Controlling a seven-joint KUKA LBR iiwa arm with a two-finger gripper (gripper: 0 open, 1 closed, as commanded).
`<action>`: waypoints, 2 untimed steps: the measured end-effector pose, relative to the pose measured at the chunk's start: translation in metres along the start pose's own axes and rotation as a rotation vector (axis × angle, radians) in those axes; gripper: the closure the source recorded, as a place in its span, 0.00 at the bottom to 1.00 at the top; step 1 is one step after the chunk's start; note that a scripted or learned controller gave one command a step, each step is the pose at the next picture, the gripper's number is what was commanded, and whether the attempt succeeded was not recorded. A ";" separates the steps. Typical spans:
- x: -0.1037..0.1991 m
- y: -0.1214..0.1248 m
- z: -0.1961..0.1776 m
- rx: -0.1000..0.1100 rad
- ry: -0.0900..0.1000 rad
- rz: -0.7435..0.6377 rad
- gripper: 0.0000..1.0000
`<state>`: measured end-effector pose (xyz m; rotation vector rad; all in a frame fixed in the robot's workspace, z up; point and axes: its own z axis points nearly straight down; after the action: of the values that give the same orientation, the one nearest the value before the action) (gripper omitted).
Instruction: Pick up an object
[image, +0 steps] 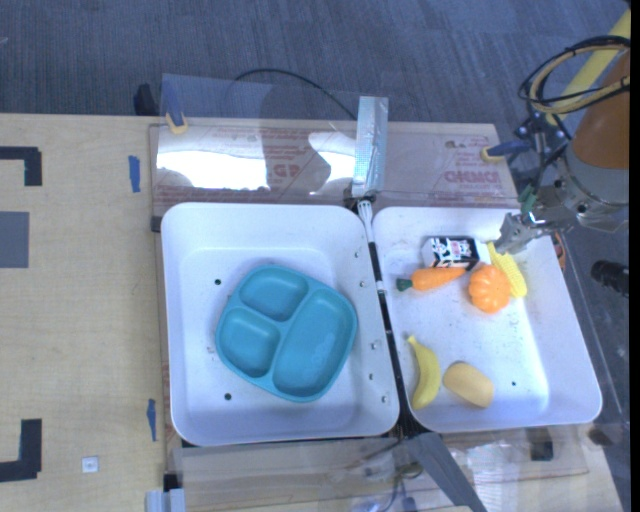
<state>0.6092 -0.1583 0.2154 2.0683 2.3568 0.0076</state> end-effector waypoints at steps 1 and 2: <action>0.033 0.001 -0.018 0.005 0.000 0.062 1.00; 0.041 0.021 0.033 0.017 0.004 0.086 1.00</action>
<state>0.6249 -0.1153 0.1826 2.1778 2.2759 -0.0085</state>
